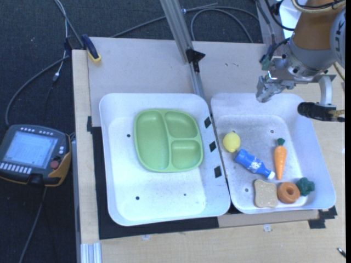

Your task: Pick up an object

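On the desk (137, 64), the left bin (118, 201) holds a green divided plate (167, 140). The jaws (267, 92) hang over the right bin's (307, 125) far rim; whether released or clenched, I cannot tell. Inside lie a blue bottle (254, 164), carrot (280, 158), toast (265, 193), doughnut (288, 192) and lemon (231, 142).

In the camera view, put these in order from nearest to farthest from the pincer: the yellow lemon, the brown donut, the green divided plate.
1. The yellow lemon, right bin, below-left of the pincer.
2. The brown donut, right bin's near corner.
3. The green divided plate, left bin, beyond the lemon.
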{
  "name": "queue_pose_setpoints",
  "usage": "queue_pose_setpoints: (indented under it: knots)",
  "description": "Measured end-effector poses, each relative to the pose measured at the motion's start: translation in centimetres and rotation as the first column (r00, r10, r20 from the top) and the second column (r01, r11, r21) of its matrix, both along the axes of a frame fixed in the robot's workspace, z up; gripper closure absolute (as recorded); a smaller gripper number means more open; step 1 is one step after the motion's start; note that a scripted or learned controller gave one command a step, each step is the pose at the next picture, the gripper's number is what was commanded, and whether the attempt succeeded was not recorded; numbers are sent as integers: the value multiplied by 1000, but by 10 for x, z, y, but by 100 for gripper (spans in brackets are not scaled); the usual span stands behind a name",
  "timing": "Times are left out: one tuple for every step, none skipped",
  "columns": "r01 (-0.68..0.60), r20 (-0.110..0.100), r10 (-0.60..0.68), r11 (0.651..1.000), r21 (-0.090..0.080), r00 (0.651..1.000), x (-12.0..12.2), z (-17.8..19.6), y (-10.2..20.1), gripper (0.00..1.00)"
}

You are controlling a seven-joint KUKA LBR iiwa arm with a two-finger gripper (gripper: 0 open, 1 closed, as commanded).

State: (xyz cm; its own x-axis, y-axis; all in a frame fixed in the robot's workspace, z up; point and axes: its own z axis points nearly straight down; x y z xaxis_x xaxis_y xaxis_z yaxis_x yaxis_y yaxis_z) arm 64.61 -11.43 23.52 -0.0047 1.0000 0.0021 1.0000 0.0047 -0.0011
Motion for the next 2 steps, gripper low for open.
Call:
queue_pose_setpoints:
  knots:
    - [-2,1,2,1000,1,1000,-5,9,50,100]
    - [-1,-2,1,1000,0,1000,-13,-5,102,100]
